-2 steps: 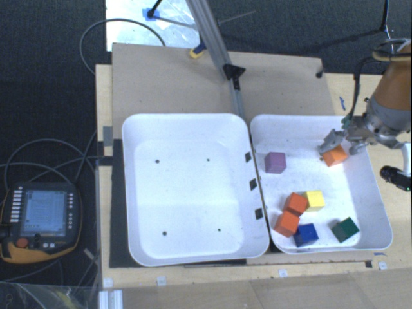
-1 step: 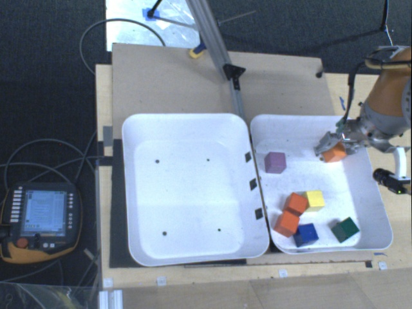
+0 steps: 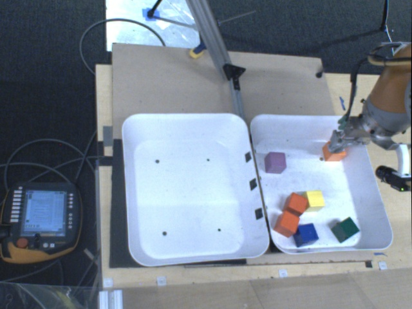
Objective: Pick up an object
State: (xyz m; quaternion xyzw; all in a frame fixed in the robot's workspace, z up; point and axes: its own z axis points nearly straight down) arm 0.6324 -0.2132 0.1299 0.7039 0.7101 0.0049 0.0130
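End effector [image 3: 341, 141] sits low at the three o'clock side of the right bin [image 3: 370, 192], right on top of an orange block [image 3: 333, 152]; how its tips stand around that block cannot be made out from this angle, so whether it has a grip is unclear.

Nearest the camera, at about five o'clock in that bin, lie a blue cube [image 3: 306, 234] and a green cube [image 3: 346, 229], the two apart. Just above the blue one, two orange cubes [image 3: 291, 214] touch each other, with a yellow cube [image 3: 315, 200] against the upper one. Farther back, toward eleven o'clock in the bin, a purple cube [image 3: 275, 162] stands alone. The left bin [image 3: 138, 172] lies beside it on the bench [image 3: 270, 82].

Judging by the pose, the grasp step is in hand on the orange block by the far right wall. Next would be closing firmly and lifting straight up, minding the bin wall close by
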